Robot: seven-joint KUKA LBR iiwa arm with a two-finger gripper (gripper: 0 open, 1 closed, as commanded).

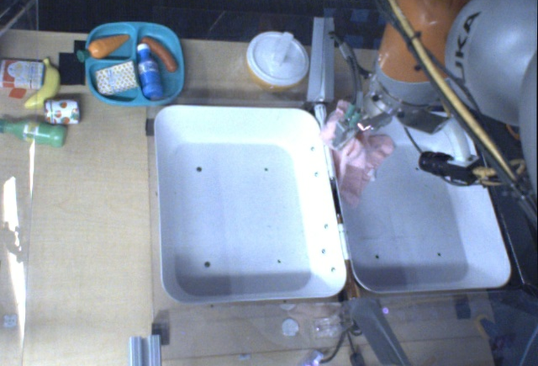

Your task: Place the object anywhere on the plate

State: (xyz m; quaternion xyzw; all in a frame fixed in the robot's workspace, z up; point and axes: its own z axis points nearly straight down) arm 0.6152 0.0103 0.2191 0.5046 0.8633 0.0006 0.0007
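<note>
A crumpled pink cloth [360,156] hangs limp from the gripper [356,122], its upper end bunched right at the fingertips. From there it trails down and slightly toward the arm's side, draping over the left edge of the right-hand bin [437,259].

**Bench items away from the bins**

A blue tray [172,61] sits at the back left of the wooden bench [76,230]. Its compartments hold a carrot [109,45], a sausage [162,55], a blue bottle [149,74] and a patterned packet [114,78]. Further left lie a banana [46,83], a small carton [20,74], a can [62,111] on its side and a green bottle [35,132]. A white lidded cup [277,59] stands behind the left bin [244,204].
</note>
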